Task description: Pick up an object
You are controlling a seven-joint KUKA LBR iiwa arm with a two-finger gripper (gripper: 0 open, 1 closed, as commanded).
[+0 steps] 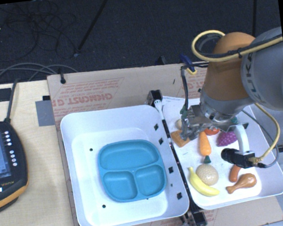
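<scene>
In the right white plastic bin [275,186], the two-finger gripper [188,131] hangs above a flat orange wedge [179,139]; its opening I cannot tell. Crowded orange plastic carrot [204,143] may block the grasp.

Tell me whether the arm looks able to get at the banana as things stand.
Probably yes: the banana lies uncovered at the right bin's near edge, touching only the beige ball, and the pincer hangs just beyond it.

Probably a robotics lab: teach pendant [0,162], loose cables [23,42], cardboard-covered bench [102,89].
</scene>
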